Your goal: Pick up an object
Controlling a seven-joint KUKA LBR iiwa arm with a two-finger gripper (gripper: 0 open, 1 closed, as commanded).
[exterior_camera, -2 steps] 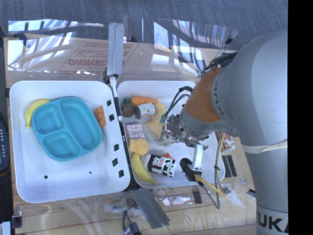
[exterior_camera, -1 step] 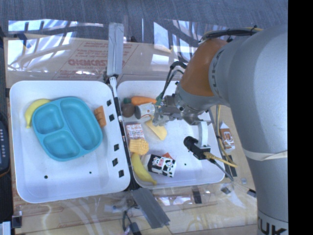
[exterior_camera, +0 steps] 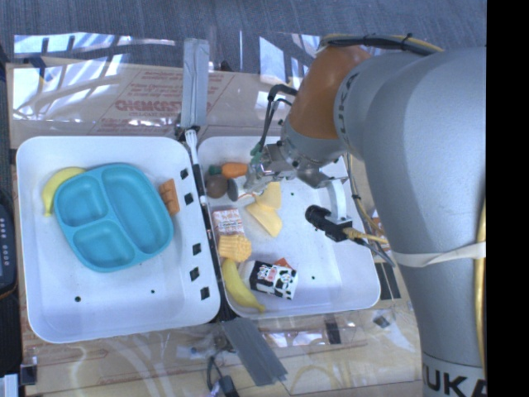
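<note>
Pincer [exterior_camera: 263, 172] hangs directly above the cheese wedge [exterior_camera: 266, 213], whose long axis runs away from it; grip state cannot be told.

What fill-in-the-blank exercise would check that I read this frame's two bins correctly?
1. The blue three-compartment plastic plate lies in the ____ bin.
2. The yellow banana in the right white bin lies next to a black-and-white ____.
3. Partly under the blue plate's left edge lies a second yellow ____.
4. The hand sits above the ____ bin.

Missing words: left; carton; banana; right
</note>
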